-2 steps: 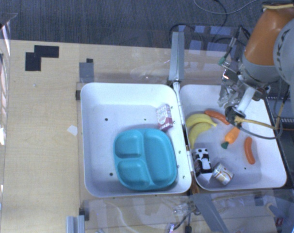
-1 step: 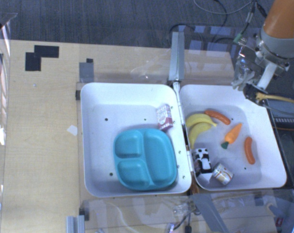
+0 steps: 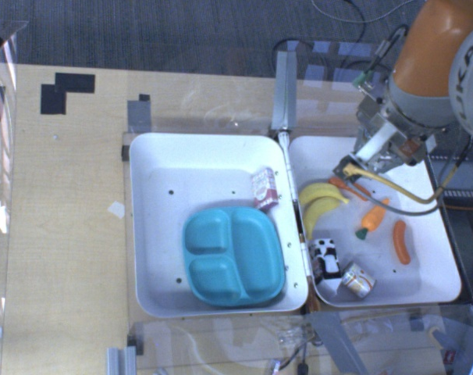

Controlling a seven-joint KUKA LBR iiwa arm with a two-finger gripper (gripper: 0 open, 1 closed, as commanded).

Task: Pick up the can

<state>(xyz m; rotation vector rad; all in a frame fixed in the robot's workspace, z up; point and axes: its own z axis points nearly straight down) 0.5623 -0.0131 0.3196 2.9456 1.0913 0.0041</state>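
The can (image 3: 357, 281) is a small silver one lying on its side near the front wall of the right bin (image 3: 447, 283). My gripper (image 3: 396, 148) hangs over the back half of that bin, under the grey and orange arm. It is well apart from the can, which lies toward the front and a little to the left. Nothing shows between gripper and can but bare bin floor and a carrot.
The right bin also holds two bananas (image 3: 322, 200), a carrot (image 3: 371, 219), an orange-red sausage (image 3: 401, 243) and a black and white toy (image 3: 325, 258) just left of the can. The left bin (image 3: 154, 209) holds a blue divided plate (image 3: 232, 255) and a small red and white packet (image 3: 264, 188).
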